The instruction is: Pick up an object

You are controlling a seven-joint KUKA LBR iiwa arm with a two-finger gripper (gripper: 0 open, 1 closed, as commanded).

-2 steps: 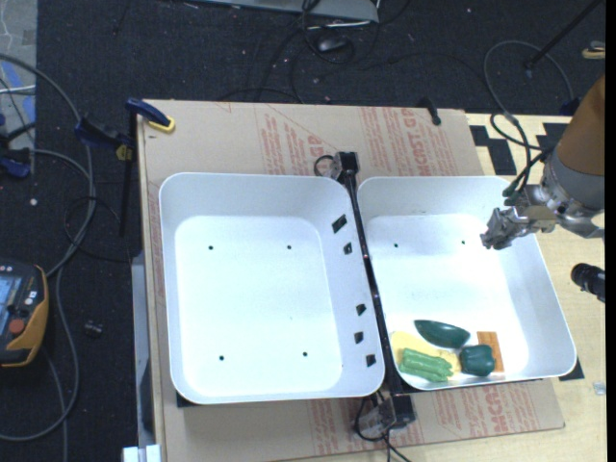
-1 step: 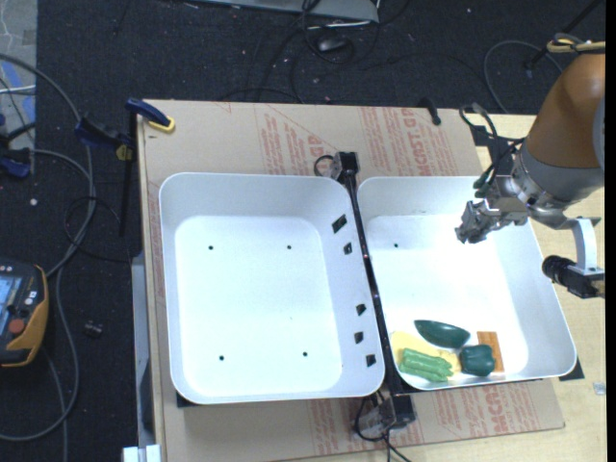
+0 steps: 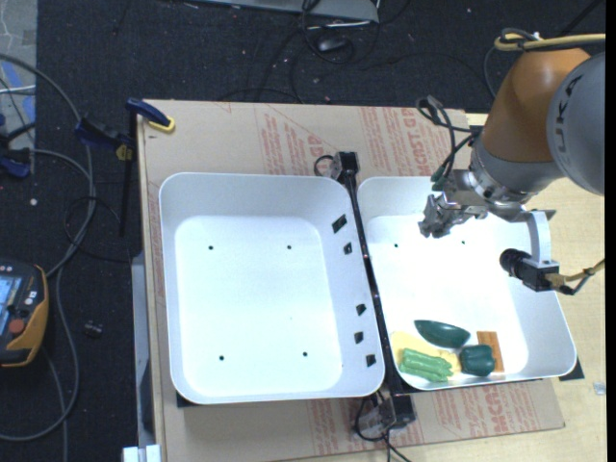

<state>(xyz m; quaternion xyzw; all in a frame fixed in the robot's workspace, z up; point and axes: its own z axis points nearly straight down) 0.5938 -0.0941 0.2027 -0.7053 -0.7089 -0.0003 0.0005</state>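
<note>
Several small objects lie at the near end of the right bin (image 3: 539,287): a dark green rounded piece (image 3: 443,333), a light green ridged piece (image 3: 424,365), a teal block (image 3: 476,359), an orange-brown block (image 3: 490,343) and a yellow piece (image 3: 408,339) beneath them. My gripper (image 3: 438,219) hangs over the far part of that bin, well away from the objects, with nothing seen between its fingers. The view from above does not settle whether the fingers are open or shut.
The left bin (image 3: 183,258) sits beside the right one, with a black divider with clips (image 3: 361,268) between them. A blue and yellow clamp (image 3: 152,115) holds the board's far left corner. Cables lie on the floor around the bench.
</note>
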